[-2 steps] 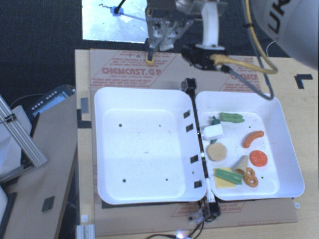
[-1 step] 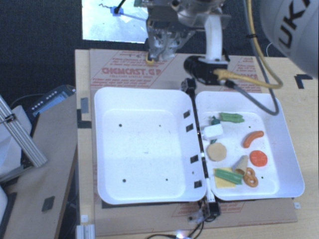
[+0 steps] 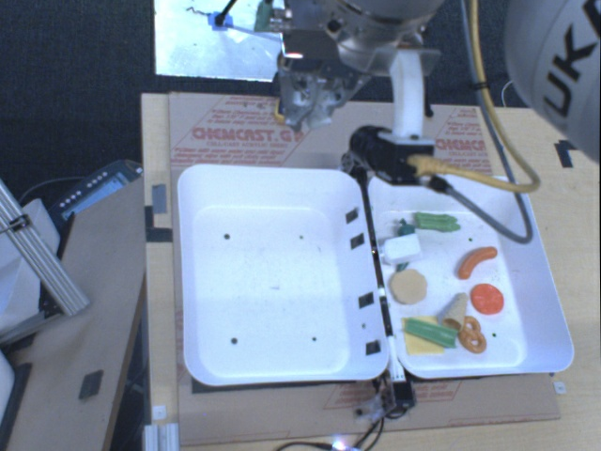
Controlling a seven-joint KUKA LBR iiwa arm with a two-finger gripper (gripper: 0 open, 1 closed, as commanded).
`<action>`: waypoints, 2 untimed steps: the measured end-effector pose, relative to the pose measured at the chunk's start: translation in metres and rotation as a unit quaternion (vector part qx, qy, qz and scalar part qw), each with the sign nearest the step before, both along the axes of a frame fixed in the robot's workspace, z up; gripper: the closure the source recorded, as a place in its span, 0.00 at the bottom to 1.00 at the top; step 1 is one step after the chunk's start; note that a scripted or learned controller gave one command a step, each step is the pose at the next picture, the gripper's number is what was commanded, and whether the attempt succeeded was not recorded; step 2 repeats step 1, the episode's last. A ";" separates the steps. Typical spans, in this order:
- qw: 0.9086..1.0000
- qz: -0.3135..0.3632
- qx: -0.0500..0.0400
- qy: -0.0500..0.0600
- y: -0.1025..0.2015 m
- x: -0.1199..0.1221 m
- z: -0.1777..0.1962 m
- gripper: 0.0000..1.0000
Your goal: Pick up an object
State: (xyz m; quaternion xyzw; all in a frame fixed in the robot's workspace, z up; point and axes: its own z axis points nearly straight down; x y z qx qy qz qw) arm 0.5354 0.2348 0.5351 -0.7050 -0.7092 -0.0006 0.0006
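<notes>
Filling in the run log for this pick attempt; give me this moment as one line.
gripper: above bench, behind left bin | right bin: sausage, tomato slice, pretzel, cookie | nothing picked yet

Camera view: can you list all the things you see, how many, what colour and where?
Bins: 2, white, side by side on the bench.
Sausage: 1, orange, right bin.
Tomato slice: 1, red, right bin.
Pretzel: 1, brown, right bin, near edge.
Cone: 1, tan, beside the pretzel.
Round cracker: 1, tan, right bin, by the divider.
White block: 1, above the cracker.
Green pieces: 2, one at the far end, one near.
Cheese: 1, yellow, under the near green piece.
Cable: 1, yellow, over the right bin.
Arm: 1, grey, from the right.
End effector: 1, above the bins' far edge.
</notes>
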 end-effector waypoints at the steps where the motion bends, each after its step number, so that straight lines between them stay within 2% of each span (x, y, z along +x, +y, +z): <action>1: 1.000 -0.002 0.000 -0.002 0.000 0.064 0.000 1.00; 2: 1.000 -0.002 0.000 -0.002 0.000 0.064 0.000 1.00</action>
